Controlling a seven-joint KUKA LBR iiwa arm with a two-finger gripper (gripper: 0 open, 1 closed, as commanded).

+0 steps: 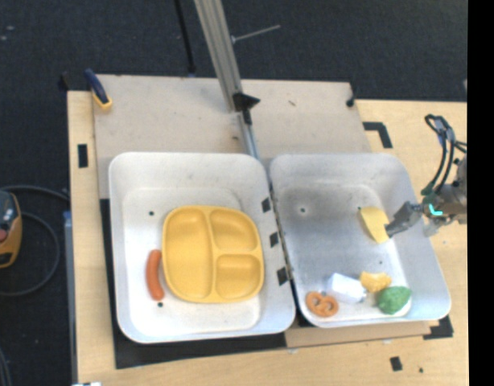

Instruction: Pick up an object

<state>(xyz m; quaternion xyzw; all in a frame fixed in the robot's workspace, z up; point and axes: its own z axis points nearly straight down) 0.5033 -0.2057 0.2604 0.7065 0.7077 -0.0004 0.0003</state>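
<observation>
In the right bin (327,191), a yellow wedge-shaped block (374,223) lies near the right wall. My gripper (405,217) reaches in over that bin's right rim and sits just right of the yellow block, very close to it or touching it. Along the bin's front edge lie an orange pretzel (321,304), a white piece (344,286), a small yellow piece (376,280) and a green lump (394,299).
The left bin (134,183) holds a yellow divided plate (212,253) with a red sausage (154,274) lying beside it on the left. A grey metal post (223,51) rises behind the bins. Cables (442,147) hang at the right.
</observation>
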